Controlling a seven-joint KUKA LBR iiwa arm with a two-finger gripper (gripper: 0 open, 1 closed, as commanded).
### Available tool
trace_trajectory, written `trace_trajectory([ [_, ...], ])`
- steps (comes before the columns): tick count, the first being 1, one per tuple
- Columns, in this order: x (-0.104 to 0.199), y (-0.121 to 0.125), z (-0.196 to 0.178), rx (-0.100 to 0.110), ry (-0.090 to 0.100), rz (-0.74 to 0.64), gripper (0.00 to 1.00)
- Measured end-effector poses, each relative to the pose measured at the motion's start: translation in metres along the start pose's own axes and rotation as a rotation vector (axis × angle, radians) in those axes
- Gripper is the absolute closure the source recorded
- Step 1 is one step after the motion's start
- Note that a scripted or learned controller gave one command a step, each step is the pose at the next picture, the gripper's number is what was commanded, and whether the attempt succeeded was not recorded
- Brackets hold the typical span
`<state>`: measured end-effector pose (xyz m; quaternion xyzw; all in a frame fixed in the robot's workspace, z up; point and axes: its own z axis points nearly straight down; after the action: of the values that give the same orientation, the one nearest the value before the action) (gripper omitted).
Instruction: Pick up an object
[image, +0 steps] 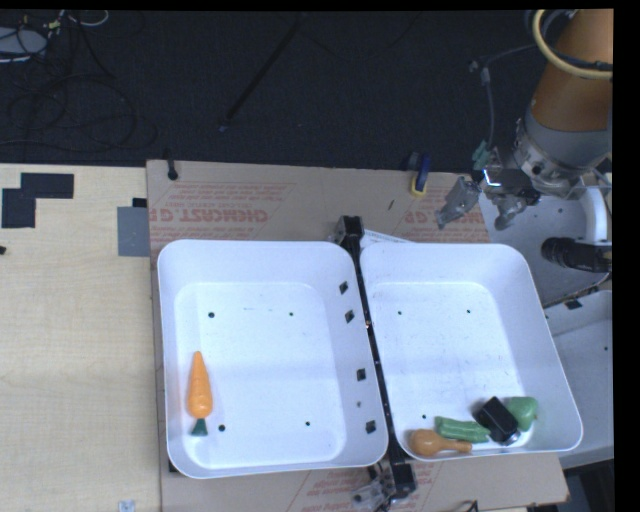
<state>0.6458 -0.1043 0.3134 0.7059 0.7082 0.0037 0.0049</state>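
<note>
Carrot (199, 386): orange, tapered toy piece with a small dark green stub at its lower end, lying lengthwise near the left wall of the left bin (255, 258), in the lower left of that bin. It lies alone, well apart from everything else.

Right bin (450, 258) holds 4 pieces bunched in its lower right corner:
- orange pear-shaped piece (437, 443), bulb to the left, narrow neck pointing right, against the bottom wall;
- long green piece (461, 429), just above it and touching or nearly so;
- black block (497, 419), tilted, resting over the right end of the long green piece;
- light green rounded piece (522, 408), partly behind the black block.

Gripper (480, 203) at upper right of the frame, above the cardboard sheet (270, 205) beyond the top edge of the right bin. 2 grey fingers are visible, splayed apart, with nothing between them. Orange band and grey wrist sit above it at the frame's top right corner.

Writing: red print on the cardboard above the left bin, upside down from this viewpoint; letters are too blurred to read with confidence. More red print at the bottom edge of the sheet, also unreadable. A blue and yellow clip (420, 175) stands at the sheet's top edge.
</note>
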Motion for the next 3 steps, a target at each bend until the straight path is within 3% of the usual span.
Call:
trace_trajectory([
  [1,0.03,0.001,-0.174,-0.005,0.0,-0.001,0.0],
  [2,-0.035,0.0,-0.192,0.012,-0.001,0.009,0.0],
  [3,-0.082,0.0,-0.208,0.013,-0.001,0.007,0.0],
])
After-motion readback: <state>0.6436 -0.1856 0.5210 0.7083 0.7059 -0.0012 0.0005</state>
